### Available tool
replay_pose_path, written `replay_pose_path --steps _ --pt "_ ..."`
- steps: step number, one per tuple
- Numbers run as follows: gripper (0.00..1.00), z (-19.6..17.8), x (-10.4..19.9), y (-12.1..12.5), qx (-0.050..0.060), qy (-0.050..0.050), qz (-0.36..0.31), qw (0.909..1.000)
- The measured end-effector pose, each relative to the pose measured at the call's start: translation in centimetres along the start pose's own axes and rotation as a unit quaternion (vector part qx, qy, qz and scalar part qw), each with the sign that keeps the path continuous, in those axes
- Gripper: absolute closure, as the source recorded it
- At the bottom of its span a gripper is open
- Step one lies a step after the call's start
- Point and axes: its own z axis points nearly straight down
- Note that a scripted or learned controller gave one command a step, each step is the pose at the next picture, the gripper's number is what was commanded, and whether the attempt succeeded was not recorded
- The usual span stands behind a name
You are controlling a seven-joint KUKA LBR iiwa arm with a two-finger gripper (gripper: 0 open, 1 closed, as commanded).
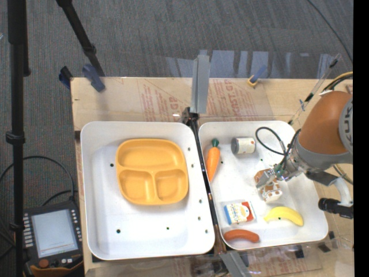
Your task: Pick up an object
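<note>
In the left bin (98, 235) we see a yellow divided plate (153, 171) lying flat. Along the left wall of the right bin (314, 227) lies a carrot (212, 160), with a small grey can (244, 146) on its side farther right. Toward the near edge sit a small box (238, 212), a red sausage (241, 235) and a banana (283, 215). The gripper (270, 184) hangs just above the banana; whether its claw is apart or together we cannot tell.
</note>
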Motion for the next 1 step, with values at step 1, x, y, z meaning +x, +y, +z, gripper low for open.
replay_pose_path --steps 1 --pt "1.0 -11.55 0.53 8.18 0.0 -0.002 0.027 0.9996"
